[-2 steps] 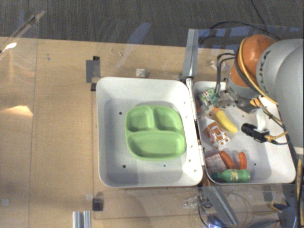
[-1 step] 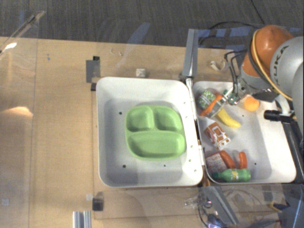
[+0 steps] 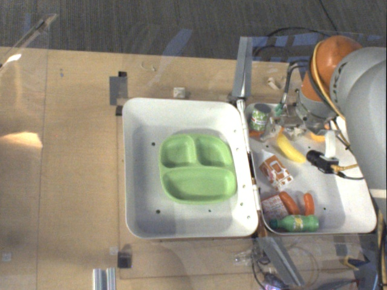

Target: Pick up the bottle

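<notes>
At the lower edge of the right-hand bin [image 3: 347, 195], toward the bottom right of the frame, the green bottle [image 3: 296, 223] lies on its side along the near wall. The gripper [image 3: 289, 124] hangs over the bin's upper part, close above a banana [image 3: 290, 151] and well apart from the bottle. Whether the claw is apart or together I cannot tell.

To do this step well, I judge the arm should travel down the frame and set the claw across the bottle's narrow width, not along its length. The wall just beside it leaves little room on that side, so a grasp near the middle of the body looks safest.

The right bin also holds:
- a green can [image 3: 260, 118] in its upper left corner
- an orange-and-white carton [image 3: 276, 171]
- a red-and-white packet [image 3: 274, 205]
- two orange sticks [image 3: 309, 203] just above the bottle

The left bin [image 3: 139, 162] holds a green divided plate [image 3: 196, 168].
</notes>
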Available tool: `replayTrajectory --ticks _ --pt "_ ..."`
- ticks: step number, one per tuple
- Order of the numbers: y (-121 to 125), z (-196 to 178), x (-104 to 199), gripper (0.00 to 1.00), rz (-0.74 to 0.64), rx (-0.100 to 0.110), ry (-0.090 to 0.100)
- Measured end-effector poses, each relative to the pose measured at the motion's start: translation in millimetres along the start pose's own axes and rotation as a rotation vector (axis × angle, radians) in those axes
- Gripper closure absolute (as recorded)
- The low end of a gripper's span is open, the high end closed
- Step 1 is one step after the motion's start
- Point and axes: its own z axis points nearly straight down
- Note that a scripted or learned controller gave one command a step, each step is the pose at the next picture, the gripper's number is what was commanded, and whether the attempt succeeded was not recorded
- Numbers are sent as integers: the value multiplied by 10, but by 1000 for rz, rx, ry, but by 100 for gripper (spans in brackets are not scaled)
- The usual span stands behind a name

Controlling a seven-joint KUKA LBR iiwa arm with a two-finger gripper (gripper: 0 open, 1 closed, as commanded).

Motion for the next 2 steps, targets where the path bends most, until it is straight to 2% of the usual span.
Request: replayTrajectory --ticks 1,2 --pt "70 8 56 0 406 23 9" --pt "95 -5 306 0 855 19 8"
